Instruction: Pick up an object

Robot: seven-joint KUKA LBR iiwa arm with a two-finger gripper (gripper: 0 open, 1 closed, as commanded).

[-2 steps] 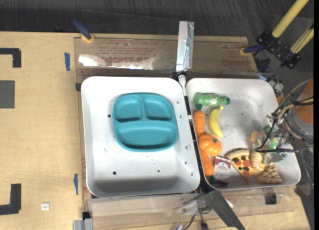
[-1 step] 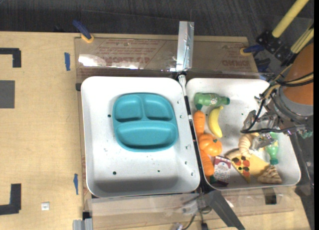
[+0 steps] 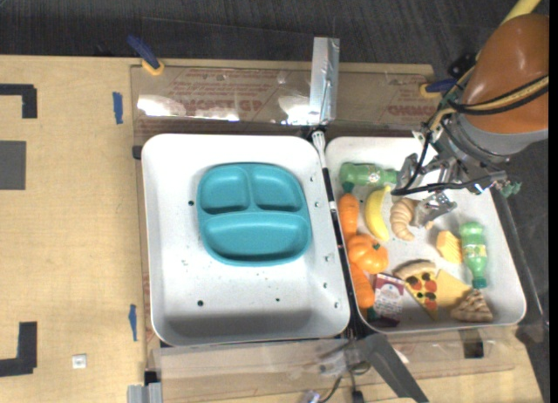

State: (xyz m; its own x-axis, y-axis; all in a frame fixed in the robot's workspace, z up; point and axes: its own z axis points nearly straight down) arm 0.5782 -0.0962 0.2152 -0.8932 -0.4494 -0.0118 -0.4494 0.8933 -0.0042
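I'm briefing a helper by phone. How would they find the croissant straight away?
Look in the right-hand bin, the one crowded with toy food. Near its middle, right of the yellow banana, lies the croissant. It is the one pale tan, ridged, curved pastry there.

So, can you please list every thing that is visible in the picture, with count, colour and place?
White bins: 2, white, side by side on the bench; left bin, right bin.
Divided plate: 1, teal, in the left bin.
Carrot: 1, orange, right bin, by its left wall.
Banana: 1, yellow, right bin, beside the carrot.
Croissant: 1, tan, right bin, middle.
Green bottle: 1, green, right bin, right side.
Pizza slice: 1, yellow with red, right bin, near its front.
Arm: 1, grey with an orange band, over the right bin's far right corner.
Gripper: 1, dark, just above the croissant.
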